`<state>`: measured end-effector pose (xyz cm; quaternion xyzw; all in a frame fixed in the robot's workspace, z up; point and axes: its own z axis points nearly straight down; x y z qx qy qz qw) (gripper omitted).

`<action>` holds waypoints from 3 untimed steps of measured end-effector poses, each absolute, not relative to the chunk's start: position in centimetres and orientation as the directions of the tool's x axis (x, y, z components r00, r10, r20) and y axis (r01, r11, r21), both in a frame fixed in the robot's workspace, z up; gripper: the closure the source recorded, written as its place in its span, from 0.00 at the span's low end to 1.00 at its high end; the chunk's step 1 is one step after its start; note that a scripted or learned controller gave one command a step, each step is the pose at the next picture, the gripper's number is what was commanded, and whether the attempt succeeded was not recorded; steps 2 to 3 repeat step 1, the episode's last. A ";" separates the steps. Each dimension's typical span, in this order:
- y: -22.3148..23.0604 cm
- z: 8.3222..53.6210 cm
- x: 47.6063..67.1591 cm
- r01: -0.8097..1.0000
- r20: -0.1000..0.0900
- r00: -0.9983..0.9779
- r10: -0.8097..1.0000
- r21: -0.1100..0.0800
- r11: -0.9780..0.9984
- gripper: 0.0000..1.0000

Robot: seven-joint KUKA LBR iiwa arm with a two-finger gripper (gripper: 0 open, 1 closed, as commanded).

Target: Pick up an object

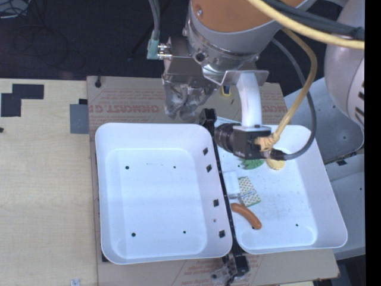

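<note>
Here the end effector (186, 103) hangs above the far rim of the left bin (113, 159), its state impossible to tell, while the likely targets, an orange sausage-like object (246, 215) and a patterned packet (249, 192), lie loose in the right bin (315, 219) on the table (41, 177).

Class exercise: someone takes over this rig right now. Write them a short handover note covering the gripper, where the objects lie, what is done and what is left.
Gripper: above the far rim of the left bin, nothing seen between its fingers; open or shut cannot be told.
Objects: all in the right bin. Orange sausage-shaped piece near the divider, patterned square packet just beyond it, green item and yellow item further back, partly under the black camera unit.
Done: no pick visible.
Left: reach into the right bin, grasp one object, lift.
</note>
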<state>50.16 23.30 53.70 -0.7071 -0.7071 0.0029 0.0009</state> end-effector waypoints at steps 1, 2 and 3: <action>24.3 53.7 49.2 1.000 -0.002 -0.001 1.000 -0.007 0.001 1.00; 24.3 53.7 49.2 1.000 -0.002 -0.001 1.000 -0.007 0.001 1.00; 24.3 53.7 49.2 1.000 -0.002 -0.001 1.000 -0.007 0.001 1.00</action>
